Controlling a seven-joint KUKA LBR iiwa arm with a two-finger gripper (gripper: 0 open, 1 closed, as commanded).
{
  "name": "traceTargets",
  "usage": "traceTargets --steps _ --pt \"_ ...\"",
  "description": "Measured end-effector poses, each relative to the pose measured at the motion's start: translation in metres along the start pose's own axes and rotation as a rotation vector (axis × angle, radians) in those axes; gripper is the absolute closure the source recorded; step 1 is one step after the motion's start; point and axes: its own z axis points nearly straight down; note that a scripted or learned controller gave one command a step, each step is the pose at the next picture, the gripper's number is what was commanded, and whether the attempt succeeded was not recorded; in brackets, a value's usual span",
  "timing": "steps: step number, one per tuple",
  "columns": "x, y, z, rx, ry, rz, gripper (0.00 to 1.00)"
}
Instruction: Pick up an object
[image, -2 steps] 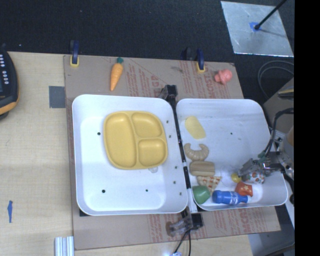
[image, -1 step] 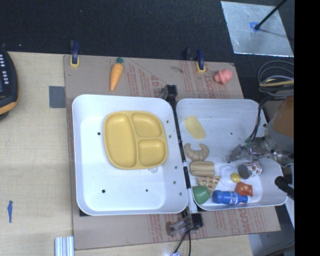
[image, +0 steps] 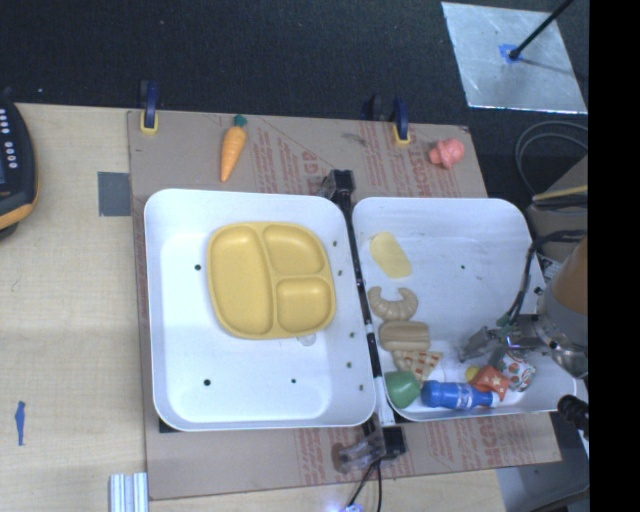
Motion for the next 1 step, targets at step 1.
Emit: traceTargets --steps 1 --pt "0.0321 0.1098 -0.0471 -0.014 -0.004 -0.009 0.0"
